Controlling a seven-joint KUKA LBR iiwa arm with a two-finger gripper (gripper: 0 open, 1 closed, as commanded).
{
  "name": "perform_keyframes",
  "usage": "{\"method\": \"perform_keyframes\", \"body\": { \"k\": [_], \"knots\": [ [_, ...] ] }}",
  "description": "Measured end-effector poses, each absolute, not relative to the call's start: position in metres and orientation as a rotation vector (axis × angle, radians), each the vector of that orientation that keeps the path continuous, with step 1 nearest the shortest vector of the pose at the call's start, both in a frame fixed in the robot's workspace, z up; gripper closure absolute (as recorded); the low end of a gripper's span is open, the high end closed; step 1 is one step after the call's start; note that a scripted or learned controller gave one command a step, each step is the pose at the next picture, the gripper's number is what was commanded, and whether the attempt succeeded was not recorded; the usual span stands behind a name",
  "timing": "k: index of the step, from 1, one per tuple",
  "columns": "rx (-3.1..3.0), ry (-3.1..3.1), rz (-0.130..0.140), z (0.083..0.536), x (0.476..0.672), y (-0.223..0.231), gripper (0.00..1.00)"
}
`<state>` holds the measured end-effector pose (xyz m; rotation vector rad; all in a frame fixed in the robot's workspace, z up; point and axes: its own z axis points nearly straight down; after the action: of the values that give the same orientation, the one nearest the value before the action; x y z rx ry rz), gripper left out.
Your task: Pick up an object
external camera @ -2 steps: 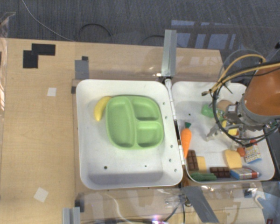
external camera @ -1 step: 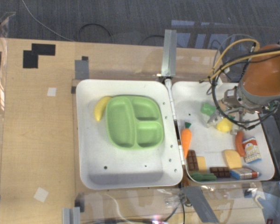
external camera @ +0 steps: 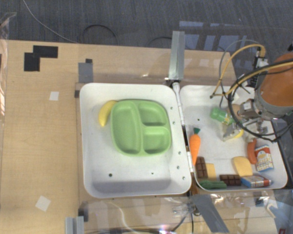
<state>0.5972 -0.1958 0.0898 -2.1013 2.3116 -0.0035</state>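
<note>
Camera view shows two white bins side by side: the left bin [external camera: 95, 179] and the right bin [external camera: 205, 99]. The left bin holds two things: one green divided plate [external camera: 139, 126] and one yellow banana [external camera: 105, 112] lying against the plate's left edge, its long axis running from upper right to lower left. Bare white floor lies below the plate, toward the near rim.

The right bin holds about ten toy foods. One carrot [external camera: 195, 146] lies by the left wall, its long axis nearly upright in the frame, green top pointing to the far side. Two brown chocolate bars [external camera: 200, 167] sit along the near side, with two yellow cheese-like blocks [external camera: 242, 166], one dark green piece [external camera: 213, 184], one small box [external camera: 255, 181], one red-and-white carton [external camera: 264, 159] and one reddish sausage [external camera: 252, 150] close together. One pale green item [external camera: 218, 114] lies by the gripper [external camera: 233, 128], which hangs low over the right bin's middle; whether its tool is spread or pressed together cannot be told, as cables and the wrist cover it. The far left part of this bin is open floor.
</note>
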Motion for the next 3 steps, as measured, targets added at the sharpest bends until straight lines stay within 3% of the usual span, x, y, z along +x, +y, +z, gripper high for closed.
{"method": "perform_keyframes", "body": {
  "k": [1, 2, 3],
  "knots": [
    [-2.092, 2.310, -0.017, 0.105, 0.601, -0.195, 1.00],
    [-2.271, 2.152, -0.025, 0.252, 0.673, -0.205, 1.00],
    [-2.551, 1.824, -0.001, 0.182, 0.635, -0.194, 1.00]
  ]
}}
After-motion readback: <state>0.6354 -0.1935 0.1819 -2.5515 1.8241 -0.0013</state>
